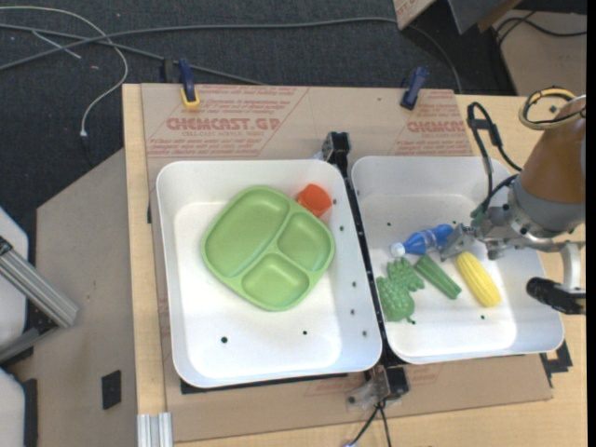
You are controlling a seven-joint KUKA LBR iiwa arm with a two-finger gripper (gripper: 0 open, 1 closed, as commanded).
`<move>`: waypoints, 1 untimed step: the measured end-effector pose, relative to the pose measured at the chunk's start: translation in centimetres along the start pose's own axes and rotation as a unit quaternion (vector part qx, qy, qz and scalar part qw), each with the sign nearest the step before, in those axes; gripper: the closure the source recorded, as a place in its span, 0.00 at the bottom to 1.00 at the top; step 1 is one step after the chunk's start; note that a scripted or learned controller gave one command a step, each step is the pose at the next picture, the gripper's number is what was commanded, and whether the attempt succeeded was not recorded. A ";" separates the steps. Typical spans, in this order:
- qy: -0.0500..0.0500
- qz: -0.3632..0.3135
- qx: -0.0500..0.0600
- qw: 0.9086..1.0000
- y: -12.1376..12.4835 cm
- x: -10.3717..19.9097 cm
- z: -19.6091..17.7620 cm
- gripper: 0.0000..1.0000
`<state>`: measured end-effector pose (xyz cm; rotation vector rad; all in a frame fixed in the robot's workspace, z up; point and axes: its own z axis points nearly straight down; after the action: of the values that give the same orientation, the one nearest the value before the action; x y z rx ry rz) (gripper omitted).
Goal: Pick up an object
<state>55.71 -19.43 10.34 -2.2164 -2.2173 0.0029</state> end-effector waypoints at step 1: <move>-0.001 0.000 -0.004 1.000 0.2 -0.1 -1.4 1.00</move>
<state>55.89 -19.51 11.75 -2.2212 -2.2218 -0.0024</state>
